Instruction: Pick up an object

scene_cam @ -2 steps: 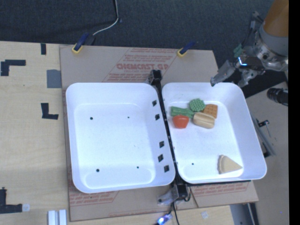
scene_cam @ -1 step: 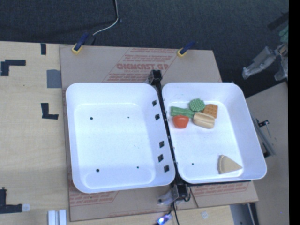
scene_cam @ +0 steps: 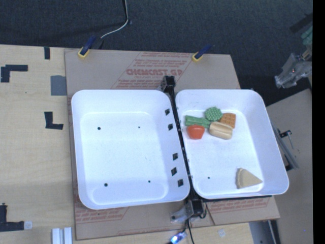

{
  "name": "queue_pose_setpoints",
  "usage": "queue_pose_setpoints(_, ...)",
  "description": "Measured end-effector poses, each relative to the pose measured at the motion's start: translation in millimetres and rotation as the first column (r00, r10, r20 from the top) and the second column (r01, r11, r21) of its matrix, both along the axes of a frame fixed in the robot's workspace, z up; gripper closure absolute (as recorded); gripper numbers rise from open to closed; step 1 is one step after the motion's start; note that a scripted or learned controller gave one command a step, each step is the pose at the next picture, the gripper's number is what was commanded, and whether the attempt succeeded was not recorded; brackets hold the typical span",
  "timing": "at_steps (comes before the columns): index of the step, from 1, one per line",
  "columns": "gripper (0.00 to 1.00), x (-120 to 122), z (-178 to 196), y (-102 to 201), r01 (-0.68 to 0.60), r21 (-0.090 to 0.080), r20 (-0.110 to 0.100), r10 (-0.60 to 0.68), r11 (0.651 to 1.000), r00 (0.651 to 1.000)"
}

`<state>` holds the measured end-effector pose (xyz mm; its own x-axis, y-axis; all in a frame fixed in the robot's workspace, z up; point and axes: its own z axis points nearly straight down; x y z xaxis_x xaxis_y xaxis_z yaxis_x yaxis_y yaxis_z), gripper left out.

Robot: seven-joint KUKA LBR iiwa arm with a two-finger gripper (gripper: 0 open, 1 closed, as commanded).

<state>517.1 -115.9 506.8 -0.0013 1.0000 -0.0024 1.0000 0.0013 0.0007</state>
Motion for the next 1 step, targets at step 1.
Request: queue_pose_setpoints(1,1.0,0.4,9.8,0.3,-0.001,-0.001,0.0,0.001,1.0,1.0)
